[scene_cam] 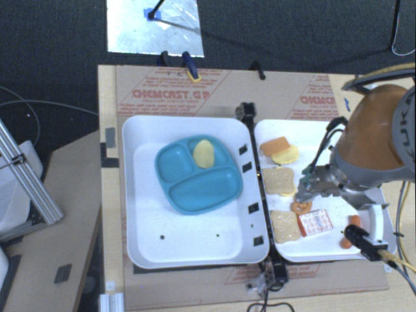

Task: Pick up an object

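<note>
Pincer (303, 194) low over pretzel (301, 207) in right bin (312, 127), grip state unclear

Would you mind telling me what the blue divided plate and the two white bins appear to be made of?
The blue divided plate looks like moulded plastic with a smooth, matte finish: uniform colour, rounded compartment ridges. The white bins also seem plastic, slightly glossy, with thin rounded rims, though coated metal cannot be ruled out.

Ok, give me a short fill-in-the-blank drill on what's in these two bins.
1. The blue plate lies in the ____ bin.
2. The yellow piece rests on the ____.
3. The gripper hovers over the ____ bin.
4. The red-and-white packet lies in the ____ bin.

Missing words: left; plate; right; right
</note>
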`<move>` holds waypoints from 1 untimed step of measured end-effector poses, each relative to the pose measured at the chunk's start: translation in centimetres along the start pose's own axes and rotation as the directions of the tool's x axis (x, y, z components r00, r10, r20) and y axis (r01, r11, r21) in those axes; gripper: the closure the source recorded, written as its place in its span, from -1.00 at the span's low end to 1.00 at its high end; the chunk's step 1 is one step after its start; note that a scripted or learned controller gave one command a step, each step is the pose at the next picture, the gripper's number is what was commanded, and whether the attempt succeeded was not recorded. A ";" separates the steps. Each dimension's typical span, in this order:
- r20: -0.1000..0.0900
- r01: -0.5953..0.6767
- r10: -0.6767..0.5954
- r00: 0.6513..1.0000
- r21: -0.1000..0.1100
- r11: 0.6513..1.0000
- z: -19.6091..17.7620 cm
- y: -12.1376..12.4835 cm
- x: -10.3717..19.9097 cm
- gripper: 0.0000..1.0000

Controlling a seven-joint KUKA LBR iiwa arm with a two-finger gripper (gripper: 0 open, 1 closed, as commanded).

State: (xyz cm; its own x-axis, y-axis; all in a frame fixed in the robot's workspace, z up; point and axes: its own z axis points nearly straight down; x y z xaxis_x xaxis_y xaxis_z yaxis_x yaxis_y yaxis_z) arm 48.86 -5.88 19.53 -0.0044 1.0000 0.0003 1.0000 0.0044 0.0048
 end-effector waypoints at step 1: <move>-0.005 0.011 -0.011 1.000 -0.003 1.000 -6.5 0.0 10.1 1.00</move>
State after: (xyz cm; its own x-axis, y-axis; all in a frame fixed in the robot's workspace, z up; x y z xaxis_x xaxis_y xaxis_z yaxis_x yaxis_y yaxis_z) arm 48.80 4.22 26.06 -0.0156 0.9999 0.0052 0.9998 0.0156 0.0080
